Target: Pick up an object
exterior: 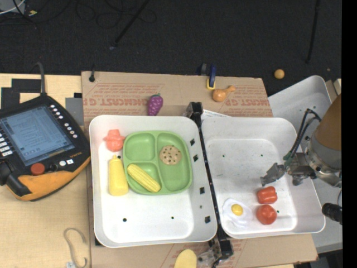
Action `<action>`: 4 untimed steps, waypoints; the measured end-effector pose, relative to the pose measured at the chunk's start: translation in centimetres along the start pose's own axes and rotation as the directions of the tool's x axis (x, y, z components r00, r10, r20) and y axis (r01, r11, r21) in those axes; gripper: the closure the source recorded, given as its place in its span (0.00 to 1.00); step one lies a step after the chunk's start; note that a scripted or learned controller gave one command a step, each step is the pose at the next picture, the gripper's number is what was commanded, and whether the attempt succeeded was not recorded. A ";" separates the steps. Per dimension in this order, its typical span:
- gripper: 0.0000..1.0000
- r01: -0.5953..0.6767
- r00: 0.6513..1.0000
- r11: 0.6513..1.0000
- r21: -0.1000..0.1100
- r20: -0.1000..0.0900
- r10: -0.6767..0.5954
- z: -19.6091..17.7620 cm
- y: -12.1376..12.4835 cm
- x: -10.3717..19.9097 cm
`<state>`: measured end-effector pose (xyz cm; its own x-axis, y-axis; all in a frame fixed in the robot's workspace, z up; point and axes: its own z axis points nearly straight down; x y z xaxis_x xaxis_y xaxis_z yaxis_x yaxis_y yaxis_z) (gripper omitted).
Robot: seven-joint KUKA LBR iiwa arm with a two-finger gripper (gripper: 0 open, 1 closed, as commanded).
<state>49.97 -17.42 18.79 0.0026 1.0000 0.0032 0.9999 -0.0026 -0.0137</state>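
Observation:
My gripper [285, 176] hangs over the right side of the right bin [245, 133], reaching in from the right. It is open, with nothing between its fingers. Just below it lies a red pepper [267, 195], slightly apart from the nearer fingertip [271, 175]. A red tomato [266, 214] sits in front of the pepper, and a fried egg [236, 210] lies to their left near the bin's front edge.
The left bin [145, 222] holds a green divided plate [146, 145] with a cookie [170, 155] and corn [143, 177], a yellow bottle [117, 176] and a pink toy [113, 140]. A teach pendant [36, 144] lies far left. Purple grapes [154, 104] and an orange toy [221, 93] lie behind the bins.

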 end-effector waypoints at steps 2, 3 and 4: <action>0.00 0.004 1.000 1.000 -0.006 0.000 -0.004 4.7 -0.6 0.7; 0.00 0.004 1.000 1.000 -0.008 0.001 -0.004 10.1 -0.6 0.9; 1.00 -0.003 1.000 1.000 -0.010 0.001 0.003 8.8 -0.6 0.7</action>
<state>49.28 -16.71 9.98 0.0052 1.0000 0.0023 1.0000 -0.0052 -0.0032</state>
